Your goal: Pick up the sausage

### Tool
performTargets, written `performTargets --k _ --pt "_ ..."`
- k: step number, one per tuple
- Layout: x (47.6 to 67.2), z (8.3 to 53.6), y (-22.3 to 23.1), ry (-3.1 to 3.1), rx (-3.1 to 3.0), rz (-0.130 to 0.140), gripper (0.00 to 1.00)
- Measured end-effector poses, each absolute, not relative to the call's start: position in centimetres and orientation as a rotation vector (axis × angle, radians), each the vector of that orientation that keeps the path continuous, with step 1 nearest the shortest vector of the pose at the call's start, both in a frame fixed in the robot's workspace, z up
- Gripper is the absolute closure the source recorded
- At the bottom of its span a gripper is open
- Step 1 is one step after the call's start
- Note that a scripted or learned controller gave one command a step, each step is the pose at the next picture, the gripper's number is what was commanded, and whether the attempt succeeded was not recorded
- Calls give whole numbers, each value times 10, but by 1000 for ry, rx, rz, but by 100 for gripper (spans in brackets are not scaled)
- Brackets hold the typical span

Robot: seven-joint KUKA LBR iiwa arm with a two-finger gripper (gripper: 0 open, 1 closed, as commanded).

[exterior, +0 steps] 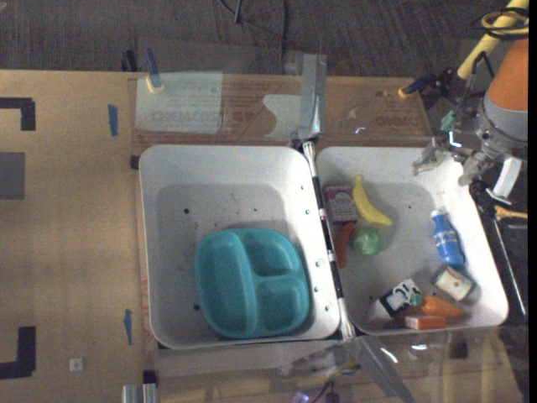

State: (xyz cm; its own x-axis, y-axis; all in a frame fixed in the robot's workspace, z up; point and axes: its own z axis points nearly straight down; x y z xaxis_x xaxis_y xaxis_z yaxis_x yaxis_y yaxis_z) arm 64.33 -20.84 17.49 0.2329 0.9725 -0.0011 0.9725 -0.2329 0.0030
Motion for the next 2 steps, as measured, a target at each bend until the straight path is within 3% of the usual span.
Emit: performTargets --k 1,2 --pt "639 86 -167 1654 2668 3 0" --pt "628 151 -214 1528 2743 1 0"
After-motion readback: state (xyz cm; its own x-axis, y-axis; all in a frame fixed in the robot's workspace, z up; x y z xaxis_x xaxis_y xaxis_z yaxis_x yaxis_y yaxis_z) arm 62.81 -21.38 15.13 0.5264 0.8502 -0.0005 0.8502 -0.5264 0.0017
